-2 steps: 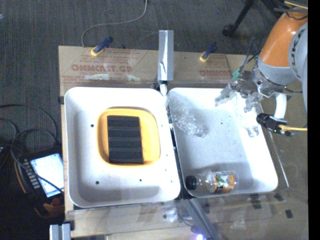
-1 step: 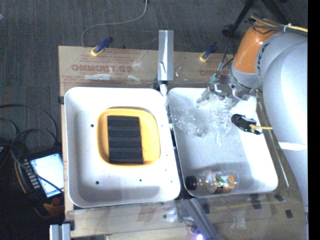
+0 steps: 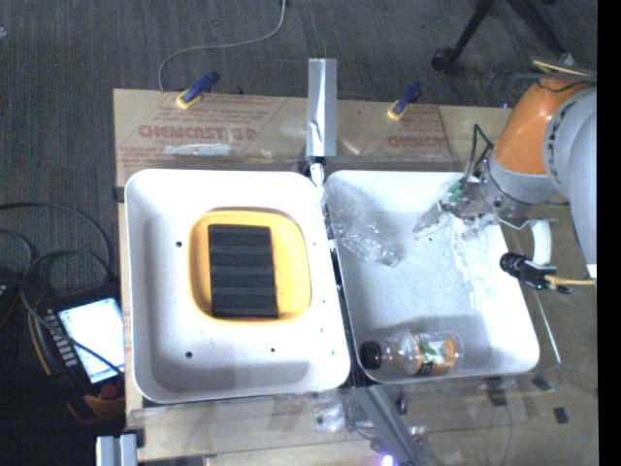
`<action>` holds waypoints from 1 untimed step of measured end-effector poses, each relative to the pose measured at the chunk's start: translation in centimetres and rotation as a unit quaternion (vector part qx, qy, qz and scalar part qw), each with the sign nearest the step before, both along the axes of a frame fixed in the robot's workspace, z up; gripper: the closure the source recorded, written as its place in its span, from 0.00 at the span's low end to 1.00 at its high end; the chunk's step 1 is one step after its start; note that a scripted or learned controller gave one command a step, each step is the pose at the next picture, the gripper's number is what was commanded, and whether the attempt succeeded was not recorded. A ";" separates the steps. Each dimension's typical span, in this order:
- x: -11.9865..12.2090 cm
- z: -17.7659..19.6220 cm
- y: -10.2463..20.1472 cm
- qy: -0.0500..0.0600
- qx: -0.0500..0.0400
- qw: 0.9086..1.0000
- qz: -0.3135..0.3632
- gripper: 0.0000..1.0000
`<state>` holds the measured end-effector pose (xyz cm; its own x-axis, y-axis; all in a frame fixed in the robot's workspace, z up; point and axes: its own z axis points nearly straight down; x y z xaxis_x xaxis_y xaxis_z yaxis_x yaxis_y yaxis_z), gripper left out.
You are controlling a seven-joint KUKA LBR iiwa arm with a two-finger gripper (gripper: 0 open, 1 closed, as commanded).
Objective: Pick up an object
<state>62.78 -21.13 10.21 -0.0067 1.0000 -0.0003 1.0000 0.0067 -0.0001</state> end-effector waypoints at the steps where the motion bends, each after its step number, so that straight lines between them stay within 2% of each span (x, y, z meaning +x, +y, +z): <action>1: 3.4 -1.1 4.5 0.007 -0.002 0.998 0.059 0.00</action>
